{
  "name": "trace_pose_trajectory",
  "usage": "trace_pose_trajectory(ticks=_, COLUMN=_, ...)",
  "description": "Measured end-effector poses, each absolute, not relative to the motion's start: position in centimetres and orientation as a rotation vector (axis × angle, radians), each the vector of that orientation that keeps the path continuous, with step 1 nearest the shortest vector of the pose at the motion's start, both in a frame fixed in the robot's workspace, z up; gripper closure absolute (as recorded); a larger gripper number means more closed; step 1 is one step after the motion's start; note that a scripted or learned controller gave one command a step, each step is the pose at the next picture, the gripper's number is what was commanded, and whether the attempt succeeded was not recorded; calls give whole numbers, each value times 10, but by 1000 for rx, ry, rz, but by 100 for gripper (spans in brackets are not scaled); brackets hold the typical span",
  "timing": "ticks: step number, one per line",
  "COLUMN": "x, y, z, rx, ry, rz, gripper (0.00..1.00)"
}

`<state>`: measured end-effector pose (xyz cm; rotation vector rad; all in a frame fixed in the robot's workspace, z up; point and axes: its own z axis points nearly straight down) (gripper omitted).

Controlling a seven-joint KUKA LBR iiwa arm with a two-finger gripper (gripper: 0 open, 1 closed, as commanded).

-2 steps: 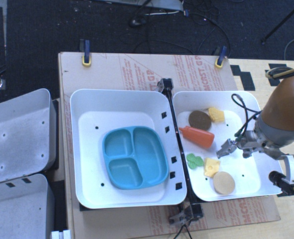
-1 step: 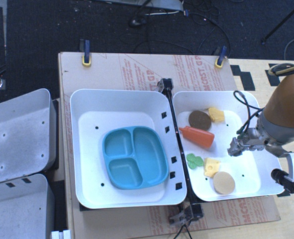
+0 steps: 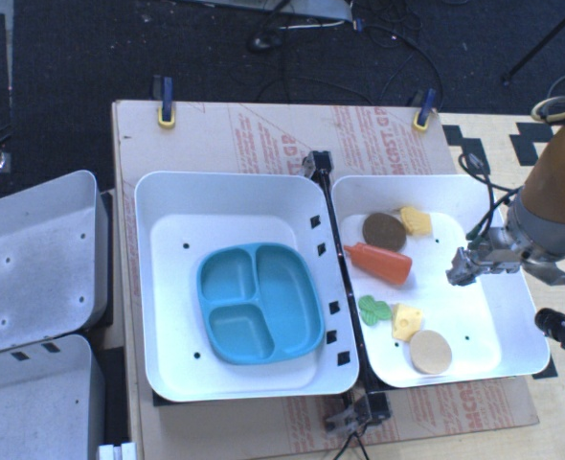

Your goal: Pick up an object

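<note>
From above, my claw point(image 3: 458, 268) hangs over the right bin point(image 3: 512, 348) near its three o'clock side; I cannot tell its state, and nothing shows in it. The carrot point(image 3: 380, 263) lies at nine o'clock from me, a clear gap between us. Beyond it sit a brown disc point(image 3: 384, 229) and yellow piece point(image 3: 416, 220). At seven o'clock lie a green bit point(image 3: 372, 308), cheese point(image 3: 406, 322) and tan disc point(image 3: 430, 351). The left bin point(image 3: 168, 209) holds a blue tray point(image 3: 259, 302)
</note>
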<state>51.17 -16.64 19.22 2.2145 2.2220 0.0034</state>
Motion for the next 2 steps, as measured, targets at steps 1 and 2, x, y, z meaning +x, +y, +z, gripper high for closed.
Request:
trace_pose_trajectory(ticks=1, x=522, y=-170, z=250, rx=2213, ry=2221, rz=5, gripper=100)
trace_pose_trajectory(ticks=2, x=523, y=-170, z=277, rx=2215, ry=2222, rz=3, gripper=100)
